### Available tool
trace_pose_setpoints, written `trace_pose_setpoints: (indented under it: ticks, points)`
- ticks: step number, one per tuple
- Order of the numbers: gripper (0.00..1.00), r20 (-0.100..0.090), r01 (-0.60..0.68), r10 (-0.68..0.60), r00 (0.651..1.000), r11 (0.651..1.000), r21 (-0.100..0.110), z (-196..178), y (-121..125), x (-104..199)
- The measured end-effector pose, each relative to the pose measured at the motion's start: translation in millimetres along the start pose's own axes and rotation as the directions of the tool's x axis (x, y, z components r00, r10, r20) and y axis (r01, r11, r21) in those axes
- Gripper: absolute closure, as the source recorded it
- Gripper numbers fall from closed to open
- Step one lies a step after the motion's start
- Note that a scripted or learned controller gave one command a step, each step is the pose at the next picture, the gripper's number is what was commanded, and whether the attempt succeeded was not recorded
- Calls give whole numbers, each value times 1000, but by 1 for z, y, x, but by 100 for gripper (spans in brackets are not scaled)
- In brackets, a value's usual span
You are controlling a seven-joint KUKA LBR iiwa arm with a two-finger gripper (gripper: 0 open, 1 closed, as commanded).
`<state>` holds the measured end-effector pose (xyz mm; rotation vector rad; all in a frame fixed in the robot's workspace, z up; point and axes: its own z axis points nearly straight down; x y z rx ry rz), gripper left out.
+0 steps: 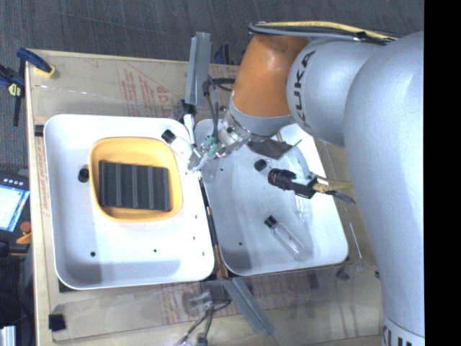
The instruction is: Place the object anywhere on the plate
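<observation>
Two white bins, the left bin and the right bin, share the desk in the camera view. The left one carries the yellow plate, with a dark ridged block lying on it. The end effector hangs over the seam between the bins, by the plate's far corner. Open or closed? I cannot tell, nor make out anything held. The likely object, a clear tube with a black cap, lies in the right bin, well apart. It looks light, stiff, smooth and apt to roll, so pinch it across mid-barrel.
</observation>
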<state>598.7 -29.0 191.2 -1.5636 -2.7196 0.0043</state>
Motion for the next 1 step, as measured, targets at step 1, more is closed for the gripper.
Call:
trace_pose_setpoints:
  ticks: [1]
  points:
    - [0,1,-1,1,1000,1000,0,0,0,-1]
